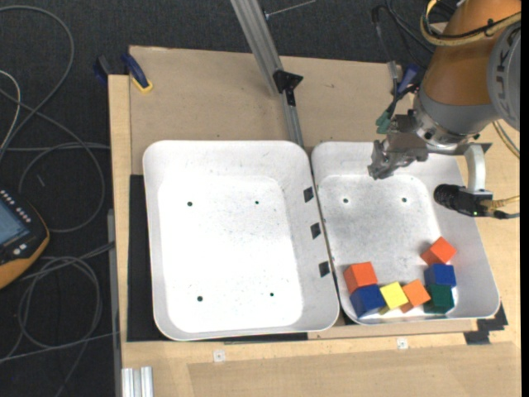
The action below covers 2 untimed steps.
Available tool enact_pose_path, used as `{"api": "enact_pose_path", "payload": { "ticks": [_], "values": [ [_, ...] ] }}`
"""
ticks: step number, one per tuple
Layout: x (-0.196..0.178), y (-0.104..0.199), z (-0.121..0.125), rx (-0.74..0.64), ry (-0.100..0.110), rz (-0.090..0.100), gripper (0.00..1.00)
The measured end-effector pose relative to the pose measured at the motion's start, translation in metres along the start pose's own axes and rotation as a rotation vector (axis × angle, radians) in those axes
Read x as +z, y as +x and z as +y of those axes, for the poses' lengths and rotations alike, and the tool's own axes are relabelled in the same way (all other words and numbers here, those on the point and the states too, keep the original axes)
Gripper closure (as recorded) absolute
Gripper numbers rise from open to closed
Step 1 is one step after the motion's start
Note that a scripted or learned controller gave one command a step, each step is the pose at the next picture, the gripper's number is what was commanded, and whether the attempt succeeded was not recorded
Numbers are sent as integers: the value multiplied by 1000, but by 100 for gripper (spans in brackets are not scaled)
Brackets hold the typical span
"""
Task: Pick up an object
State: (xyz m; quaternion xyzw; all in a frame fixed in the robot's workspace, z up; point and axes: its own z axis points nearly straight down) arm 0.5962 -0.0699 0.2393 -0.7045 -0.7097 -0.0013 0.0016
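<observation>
The pincer [382,169] hangs over the right bin's [463,231] far end, its state unclear; coloured blocks [401,286] cluster near; no legible writing.

Coloured blocks [401,288] clustered, right bin's [331,222] near edge

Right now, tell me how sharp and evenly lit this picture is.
Camera view: lighting is even and soft; the white bins look bright but keep their speckles and dots. The blocks at the right bin's near edge are crisp, with short shadows. The gripper is darker and slightly soft, its fingers hard to make out.
</observation>
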Motion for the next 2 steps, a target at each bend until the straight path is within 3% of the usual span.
{"api": "enact_pose_path", "payload": {
  "ticks": [1,2],
  "values": [
    [3,50,-1,1,2,-1,100],
    [8,107,-23,1,4,-1,100]
  ]
}}
